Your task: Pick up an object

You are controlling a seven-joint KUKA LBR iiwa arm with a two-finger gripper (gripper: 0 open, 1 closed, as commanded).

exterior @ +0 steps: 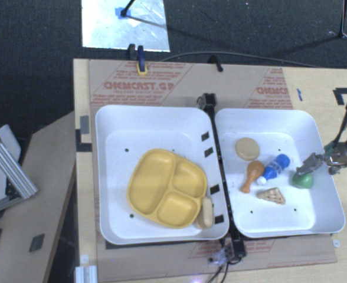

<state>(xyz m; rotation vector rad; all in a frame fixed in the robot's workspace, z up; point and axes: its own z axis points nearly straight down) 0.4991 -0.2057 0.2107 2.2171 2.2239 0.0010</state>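
In the right bin (pixel 324 217) lie a round tan biscuit (pixel 247 148), an orange-brown drumstick (pixel 252 175), a small blue bottle (pixel 275 167), a tan wedge-shaped cracker (pixel 272 196) and a green rounded object (pixel 304 181). My gripper (pixel 308 168) reaches in from the right edge and hangs just over the green object, at the bin's right side. Its tip overlaps the top of the green object. I cannot make out whether it touches or holds it.
The left bin (pixel 111 158) holds a yellow divided plate (pixel 167 187) and a beige oval piece (pixel 206 212) beside the plate's near right corner. A black divider with clips (pixel 216 158) runs between the bins. A cable (pixel 250 55) lies across the board behind them.
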